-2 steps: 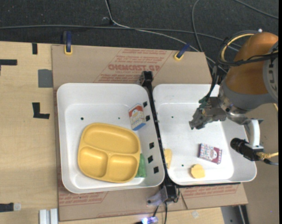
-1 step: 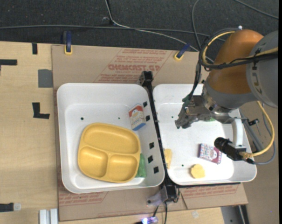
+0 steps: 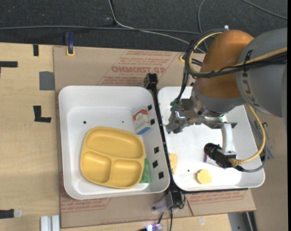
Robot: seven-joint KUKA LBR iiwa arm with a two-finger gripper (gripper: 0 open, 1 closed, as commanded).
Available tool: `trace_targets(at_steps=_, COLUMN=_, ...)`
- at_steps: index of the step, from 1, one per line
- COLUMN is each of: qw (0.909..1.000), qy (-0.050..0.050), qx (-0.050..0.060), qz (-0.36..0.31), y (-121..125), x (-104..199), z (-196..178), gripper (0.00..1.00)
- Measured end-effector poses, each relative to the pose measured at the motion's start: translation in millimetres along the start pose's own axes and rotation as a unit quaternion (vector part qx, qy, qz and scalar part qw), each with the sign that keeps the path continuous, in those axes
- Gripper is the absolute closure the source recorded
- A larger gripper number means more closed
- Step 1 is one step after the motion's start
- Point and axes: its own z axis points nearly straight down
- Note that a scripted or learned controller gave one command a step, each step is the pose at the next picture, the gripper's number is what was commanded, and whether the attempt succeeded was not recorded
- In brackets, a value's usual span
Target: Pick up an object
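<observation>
From my seat, the gripper [image 3: 178, 121] hangs low over the right bin [image 3: 191, 146], at its upper left, close to the wall it shares with the left bin [image 3: 102, 115]. The arm [image 3: 227, 66] bulks over it and shades it. I cannot tell how far open it is or whether it has anything in it; from this angle it looks empty, but I would not swear to that.

My likeliest targets lie in the same bin. A small yellow block [image 3: 203, 177] sits alone on the floor near the front rim. A yellow piece [image 3: 172, 160] lies against the shared wall, below the gripper.

I judge the block to be the easier pick, because it has bare white floor on every side, so there is room to come down around it. The piece against the wall leaves space on one side only, so a descent there risks catching the rim.

The left bin is tighter. A big yellow tray [image 3: 111, 158] fills most of the floor. A carton [image 3: 142, 121] leans near the right wall just past the tray's corner, and something green [image 3: 146, 172] is wedged between the tray and that wall. Those two sit where they do because the tray crowds them to the side, and there is little clearance around either.
</observation>
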Motion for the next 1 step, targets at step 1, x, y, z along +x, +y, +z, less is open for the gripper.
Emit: trace_targets(at_steps=1, qw=1.0000, qy=0.000, qx=0.000, qz=-0.001, y=-0.6, x=54.3, z=-1.9, gripper=1.00)
